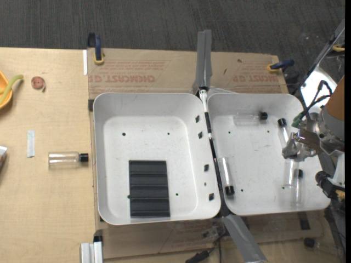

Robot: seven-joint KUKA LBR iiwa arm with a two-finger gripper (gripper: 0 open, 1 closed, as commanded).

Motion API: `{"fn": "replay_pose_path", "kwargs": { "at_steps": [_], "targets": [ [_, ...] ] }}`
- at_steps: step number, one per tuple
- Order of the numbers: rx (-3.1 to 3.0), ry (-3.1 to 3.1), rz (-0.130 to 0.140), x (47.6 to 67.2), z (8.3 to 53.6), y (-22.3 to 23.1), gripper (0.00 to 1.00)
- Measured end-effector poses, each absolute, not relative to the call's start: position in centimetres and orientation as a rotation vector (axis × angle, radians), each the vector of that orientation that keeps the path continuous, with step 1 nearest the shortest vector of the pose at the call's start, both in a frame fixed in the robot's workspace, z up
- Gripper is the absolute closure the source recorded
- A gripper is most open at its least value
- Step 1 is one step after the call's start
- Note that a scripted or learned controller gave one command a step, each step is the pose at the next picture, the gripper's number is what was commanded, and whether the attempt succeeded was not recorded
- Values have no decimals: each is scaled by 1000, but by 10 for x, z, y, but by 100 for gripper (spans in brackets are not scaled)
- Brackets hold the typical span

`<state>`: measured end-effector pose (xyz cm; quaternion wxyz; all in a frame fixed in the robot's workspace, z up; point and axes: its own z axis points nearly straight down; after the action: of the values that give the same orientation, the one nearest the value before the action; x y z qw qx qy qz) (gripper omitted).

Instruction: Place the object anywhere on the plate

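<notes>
Arm low over right bin (241,204), end effector (292,149) (grip state unclear) above vials (294,181)

You have two white bins, the left bin (104,147) and the right bin (247,201), both smooth plastic with a faint sheen. The dark plate (148,188) in the left one looks matt and ribbed. The vials, one (249,118) near the right bin's far wall and one (68,158) out on the table (44,212), are clear and glossy with black caps. The table is pale, smooth wood; brown cardboard (181,70) under the bins is dull and papery. The claw (296,147) looks like bare metal.
</notes>
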<state>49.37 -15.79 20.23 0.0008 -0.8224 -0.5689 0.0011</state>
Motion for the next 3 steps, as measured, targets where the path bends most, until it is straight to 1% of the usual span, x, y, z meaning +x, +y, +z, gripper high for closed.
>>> {"fn": "replay_pose_path", "kwargs": {
  "at_steps": [1,2,3],
  "targets": [
    [-2582,-1786,3,494,202,-158,0],
    [-2425,-1997,5,535,210,-211,0],
    [-2236,-2208,4,643,179,-203,0]
  ]
}}
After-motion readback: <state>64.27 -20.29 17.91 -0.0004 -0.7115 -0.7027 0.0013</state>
